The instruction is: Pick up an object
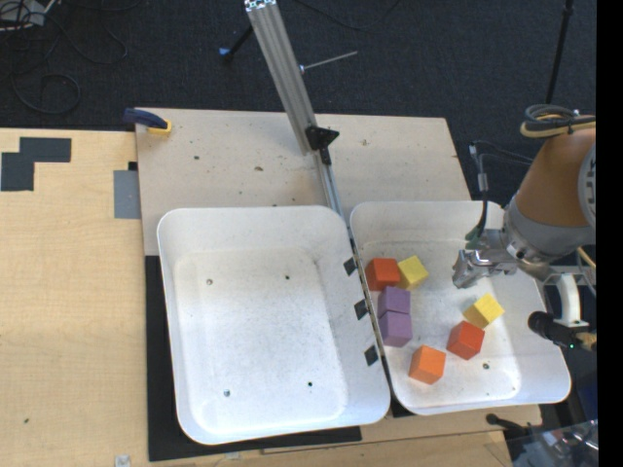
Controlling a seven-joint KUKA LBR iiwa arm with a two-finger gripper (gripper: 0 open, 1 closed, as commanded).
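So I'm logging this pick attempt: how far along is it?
Early stage. Done: the claw has reached over the right bin. In hand: nothing visible. Left: grasping and lifting a block; the nearest yellow block and the red block lie on the bin floor.

The rounded, orange-banded grey metal robot arm [552, 188] narrows to a grey collar. Below it sits a small silvery metal gripper [471, 267] of blocky, shiny parts. Coiled pale cables [550, 117] loop above the orange section.
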